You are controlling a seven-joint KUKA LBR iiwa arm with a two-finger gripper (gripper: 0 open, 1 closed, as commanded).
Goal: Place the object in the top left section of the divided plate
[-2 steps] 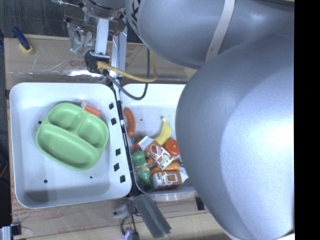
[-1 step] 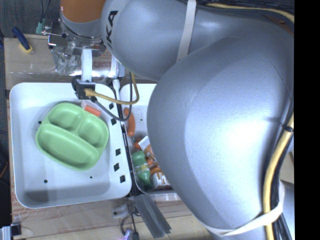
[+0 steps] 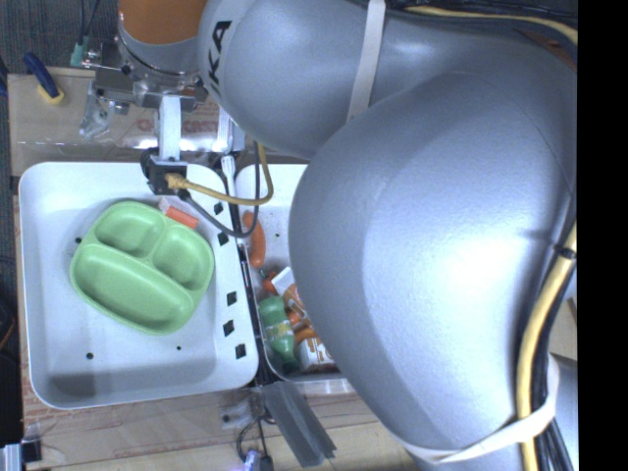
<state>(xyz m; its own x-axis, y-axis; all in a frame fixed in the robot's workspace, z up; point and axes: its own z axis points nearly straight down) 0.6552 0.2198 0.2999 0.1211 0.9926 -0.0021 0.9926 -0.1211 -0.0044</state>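
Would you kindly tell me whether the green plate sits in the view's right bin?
No, the plate lies flat on the floor of the left bin in the camera view.

Green three-section plate [image 3: 142,263] lies flat, empty, in left bin [image 3: 49,361]; small orange piece [image 3: 183,218] touches its rim

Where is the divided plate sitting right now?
The green divided plate lies in the left white bin, with a small orange piece by its upper-right rim.

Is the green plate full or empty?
Empty. All three sections of the green plate show bare green; a small orange thing sits by its rim.
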